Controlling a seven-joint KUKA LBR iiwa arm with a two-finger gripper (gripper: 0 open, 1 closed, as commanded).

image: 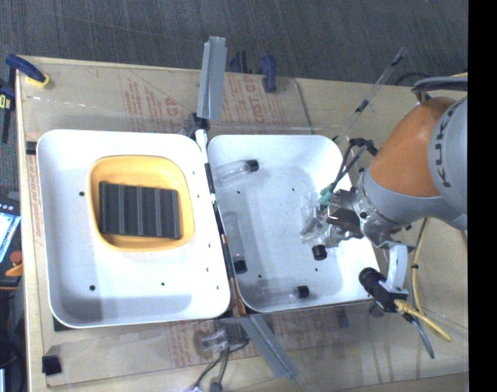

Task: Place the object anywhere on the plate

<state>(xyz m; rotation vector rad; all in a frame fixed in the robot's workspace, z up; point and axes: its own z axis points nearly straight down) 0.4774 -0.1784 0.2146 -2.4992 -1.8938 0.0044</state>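
A yellow plate (142,170) with a dark ridged centre lies in the left bin (60,284). Several clear tubes with black caps lie in the right bin (269,149): one at the back left (236,170), one along the left wall (232,247), one by the front wall (293,292). My gripper (320,225) hangs low over the right side of the right bin. A small black cap (319,251) sits just below it; whether that piece is in the gripper's hold I cannot tell.
The grey arm with its orange band (412,162) reaches in over the right bin's right wall. Cables (408,300) trail at the front right. Clamps (212,76) stand at the bench's back edge and more at its front.
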